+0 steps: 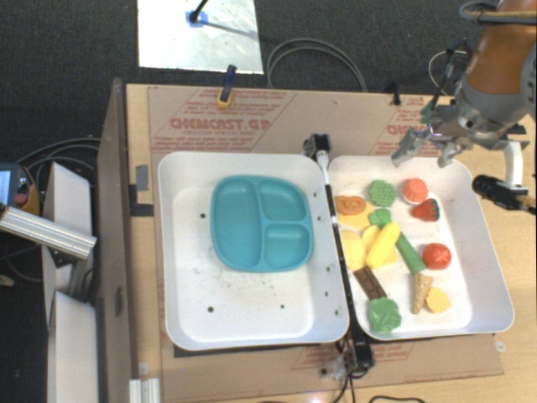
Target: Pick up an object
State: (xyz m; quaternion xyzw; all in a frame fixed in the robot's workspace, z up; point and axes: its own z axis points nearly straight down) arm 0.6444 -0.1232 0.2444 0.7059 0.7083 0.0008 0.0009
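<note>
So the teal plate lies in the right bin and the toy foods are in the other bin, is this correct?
Not quite. The camera view shows the teal plate in the left bin, alone there. The toy foods fill the right bin, so the two bins are swapped in your statement.

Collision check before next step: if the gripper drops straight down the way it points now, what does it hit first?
Likely the far rim of the right bin, just below the gripper. Depth is unclear; slightly nearer, it would meet the red-and-white toy.

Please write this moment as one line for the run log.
end effector: above far edge of right bin, holds nothing | toy foods: in right bin | teal divided plate: in left bin | pick: not yet done
</note>
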